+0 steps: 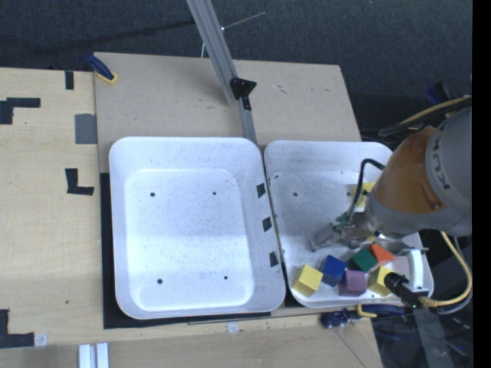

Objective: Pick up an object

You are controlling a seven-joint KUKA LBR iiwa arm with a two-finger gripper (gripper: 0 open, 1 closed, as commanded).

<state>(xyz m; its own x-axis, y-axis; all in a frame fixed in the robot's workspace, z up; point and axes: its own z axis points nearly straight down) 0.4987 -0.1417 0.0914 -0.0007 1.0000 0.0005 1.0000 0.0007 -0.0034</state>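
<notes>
Lying just below the fingers (326,238) — blue cube (333,269), untouched.

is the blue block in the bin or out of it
In. The blue block lies inside the right bin, near its front rim, between the yellow block and the purple block.

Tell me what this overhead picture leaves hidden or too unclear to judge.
- Gripper: small and blurred in the camera view; whether it is open or shut cannot be told.
- Right bin: its far right side is covered by the arm.
- Orange block and green block: partly tucked under the wrist.
</notes>
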